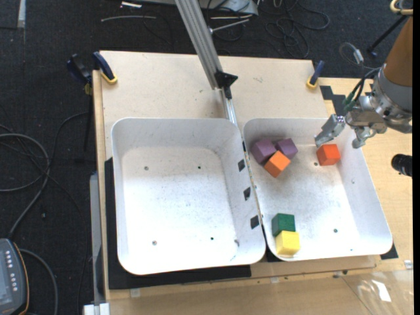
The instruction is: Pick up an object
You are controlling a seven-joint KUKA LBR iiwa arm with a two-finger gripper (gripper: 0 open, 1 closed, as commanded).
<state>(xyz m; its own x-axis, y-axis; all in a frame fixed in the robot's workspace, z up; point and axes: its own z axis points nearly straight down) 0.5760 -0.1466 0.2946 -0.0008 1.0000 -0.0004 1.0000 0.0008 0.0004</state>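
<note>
My gripper point(345, 134) hangs over the far right corner of the right bin point(367, 195), open, its two fingers spread with nothing between them. An orange-red cube point(328, 154) lies in the bin just below and left of the left finger, apart from it. Two purple blocks point(273, 149) and an orange block point(277, 163) cluster near the bin's far left. A green block point(283, 223) sits against a yellow block point(287, 243) at the bin's near left corner.
The left bin point(131, 176) lies beside the right one, sharing a raised divider point(248, 182). A slanted metal rail point(200, 35) runs from the top to the bins' junction. Clamps sit at the bench's far corners.
</note>
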